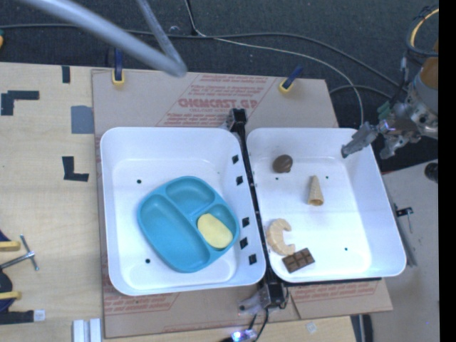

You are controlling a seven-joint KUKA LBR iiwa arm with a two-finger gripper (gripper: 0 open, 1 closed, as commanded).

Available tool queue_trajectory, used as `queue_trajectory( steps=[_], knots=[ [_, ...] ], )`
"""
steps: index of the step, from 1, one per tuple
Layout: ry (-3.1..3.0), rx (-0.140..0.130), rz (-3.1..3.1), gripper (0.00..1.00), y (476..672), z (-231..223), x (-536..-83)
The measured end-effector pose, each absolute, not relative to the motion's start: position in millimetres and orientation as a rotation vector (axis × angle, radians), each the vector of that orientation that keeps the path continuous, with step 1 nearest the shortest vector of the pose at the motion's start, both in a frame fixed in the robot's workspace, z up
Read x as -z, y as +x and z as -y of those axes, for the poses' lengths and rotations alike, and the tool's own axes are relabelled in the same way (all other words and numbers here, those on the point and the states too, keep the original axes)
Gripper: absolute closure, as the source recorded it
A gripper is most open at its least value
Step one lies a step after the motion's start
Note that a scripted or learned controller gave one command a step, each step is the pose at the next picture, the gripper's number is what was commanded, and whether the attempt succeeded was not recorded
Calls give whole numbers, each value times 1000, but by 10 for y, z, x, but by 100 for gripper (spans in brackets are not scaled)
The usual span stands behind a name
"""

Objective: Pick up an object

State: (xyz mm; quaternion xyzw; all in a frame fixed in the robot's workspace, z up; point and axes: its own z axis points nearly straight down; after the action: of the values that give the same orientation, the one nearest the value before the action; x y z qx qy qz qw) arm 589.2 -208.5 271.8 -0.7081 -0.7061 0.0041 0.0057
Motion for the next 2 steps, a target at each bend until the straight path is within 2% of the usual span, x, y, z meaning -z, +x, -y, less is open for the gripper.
queue_trajectory(
  steps=[1, 2],
  knots=[
    [-2219, -2, 2223, 0, 5913, 2073, -2799],
    [-2218, -5, 2221, 0, 5957, 2056, -2357]
  ],
)
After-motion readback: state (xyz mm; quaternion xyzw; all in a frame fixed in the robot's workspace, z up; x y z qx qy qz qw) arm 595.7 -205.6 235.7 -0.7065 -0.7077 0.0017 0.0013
